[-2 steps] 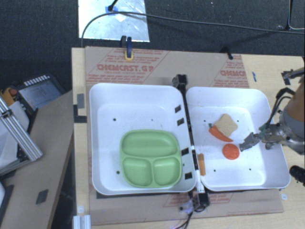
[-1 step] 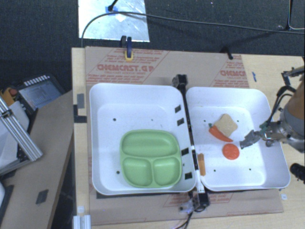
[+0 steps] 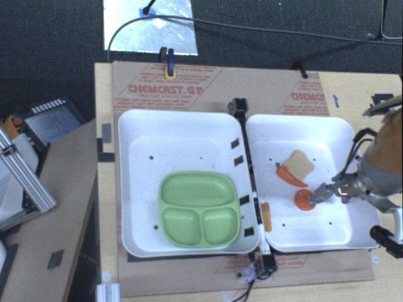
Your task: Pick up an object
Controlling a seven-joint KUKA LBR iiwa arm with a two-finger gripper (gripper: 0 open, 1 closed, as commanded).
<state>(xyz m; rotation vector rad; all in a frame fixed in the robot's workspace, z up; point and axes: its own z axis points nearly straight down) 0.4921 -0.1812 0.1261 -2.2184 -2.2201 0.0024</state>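
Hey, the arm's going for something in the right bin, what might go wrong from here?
The gripper sits right at the edge of the small red round object, so it may nudge or roll it away instead of gripping it. The orange carrot-like piece and the tan bread-like block touch each other close by, so a push could disturb them or catch the wrong item.

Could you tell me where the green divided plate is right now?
The green divided plate lies in the left bin, toward its near edge, close to the divider between the bins.
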